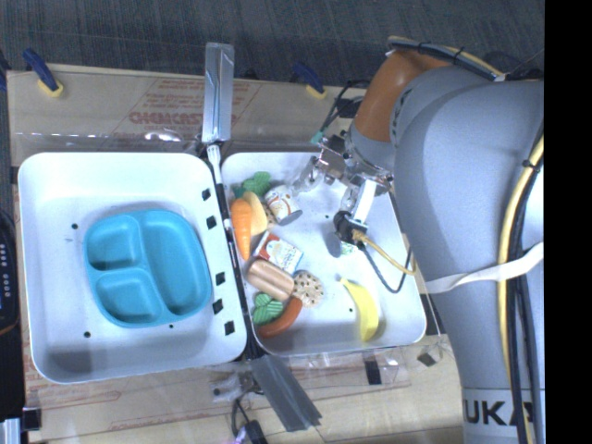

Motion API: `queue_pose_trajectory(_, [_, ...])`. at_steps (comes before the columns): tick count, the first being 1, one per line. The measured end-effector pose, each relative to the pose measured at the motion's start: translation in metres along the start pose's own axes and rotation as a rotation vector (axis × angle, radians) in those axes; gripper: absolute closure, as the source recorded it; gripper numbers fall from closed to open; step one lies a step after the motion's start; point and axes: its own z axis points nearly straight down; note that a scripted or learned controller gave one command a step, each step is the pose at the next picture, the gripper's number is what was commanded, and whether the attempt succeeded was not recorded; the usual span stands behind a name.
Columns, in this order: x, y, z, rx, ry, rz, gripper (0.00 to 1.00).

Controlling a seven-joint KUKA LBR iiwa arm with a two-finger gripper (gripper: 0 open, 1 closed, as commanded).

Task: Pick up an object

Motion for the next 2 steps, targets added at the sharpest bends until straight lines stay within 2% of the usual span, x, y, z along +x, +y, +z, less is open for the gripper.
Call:
queue_pose_trajectory(1, [-0.027,-0.0619,0.0156,-0.004,0.001,-0.198,0.0])
queue_pose_trajectory(2, [-0.0271,-0.0618,0.0156,-0.004,0.001,-0.197,0.0])
